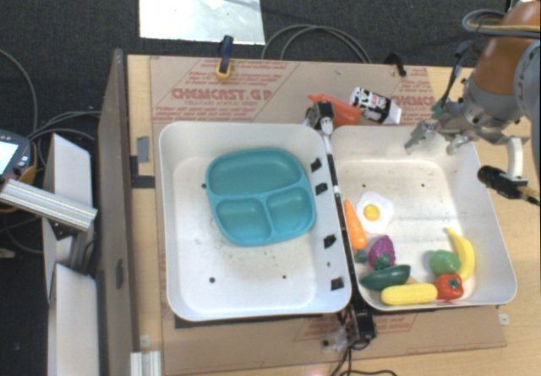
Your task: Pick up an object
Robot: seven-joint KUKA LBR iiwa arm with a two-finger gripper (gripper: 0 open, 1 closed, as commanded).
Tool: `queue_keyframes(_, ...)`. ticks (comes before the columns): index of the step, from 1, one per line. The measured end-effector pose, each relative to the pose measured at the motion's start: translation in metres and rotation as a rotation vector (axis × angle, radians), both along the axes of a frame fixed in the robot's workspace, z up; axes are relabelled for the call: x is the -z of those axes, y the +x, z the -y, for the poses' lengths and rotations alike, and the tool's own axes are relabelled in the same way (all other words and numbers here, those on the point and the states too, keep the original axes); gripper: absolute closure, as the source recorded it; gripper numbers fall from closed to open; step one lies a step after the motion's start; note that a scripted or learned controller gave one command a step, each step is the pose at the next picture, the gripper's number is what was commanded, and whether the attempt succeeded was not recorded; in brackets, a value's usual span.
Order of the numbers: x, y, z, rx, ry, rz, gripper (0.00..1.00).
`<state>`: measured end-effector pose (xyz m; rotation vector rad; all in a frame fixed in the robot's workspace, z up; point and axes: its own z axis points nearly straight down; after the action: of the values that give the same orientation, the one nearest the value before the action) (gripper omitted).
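Note:
The right bin [423,176] holds several toy foods in its near half: a fried egg [373,211], a carrot [355,225], a purple eggplant [381,249], a green cucumber [383,275], a corn cob [409,293], a tomato [449,286], a green pepper [442,262] and a banana [461,252]. My gripper [435,139] hangs over the bin's far right corner, well above and behind the toys. Its two fingers stand apart with nothing between them.
A teal divided plate [259,195] lies in the left bin [190,222]. Behind the bins, a black-and-white bottle [374,106] and an orange tool [334,109] lie on the bench. A black part [500,182] juts over the right bin's right rim.

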<state>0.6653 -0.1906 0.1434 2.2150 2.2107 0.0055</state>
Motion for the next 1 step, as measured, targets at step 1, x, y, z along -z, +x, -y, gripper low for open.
queue_keyframes(1,0.0138,-0.1355,-0.0497,-0.001,0.011,-0.022,0.00)
